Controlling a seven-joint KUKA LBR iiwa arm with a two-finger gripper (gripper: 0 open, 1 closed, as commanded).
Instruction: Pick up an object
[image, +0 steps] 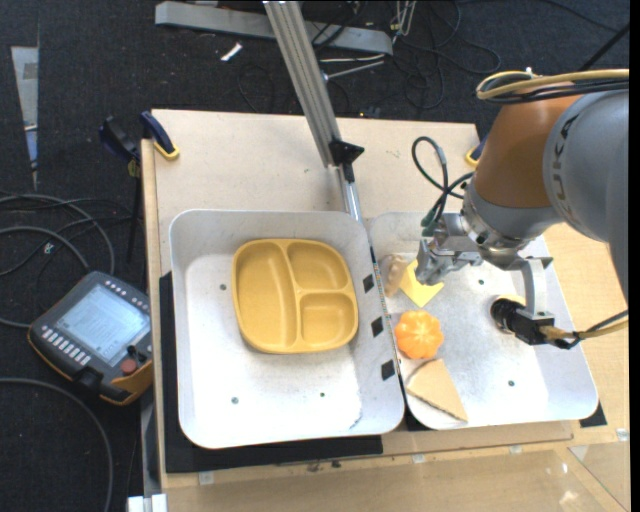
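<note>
Dark carpet strewn with cables surrounds a pale worktop (250, 160) carrying two shallow white bins side by side. Inside the right bin (540, 385), near its left wall, lies a small yellow block (424, 292). The gripper (437, 262) hangs directly over it, at or just above its upper edge; whether the jaws are spread or closed cannot be made out from this angle, and nothing is visibly between them. Just below the block sits an orange (419, 335), and below that a tan wedge (438, 390) by the bin's front edge.

Picking the block looks like the step in hand. It is thin and lies flat, so the jaws would need to come down low and straddle its edges squarely. The orange close by leaves little room on that side.

Across the divide, the left bin (200, 340) holds a yellow divided tray (295, 296). A metal pole (310, 85) slants across the worktop's back, and a teach pendant (95, 335) rests on the floor to the left.
</note>
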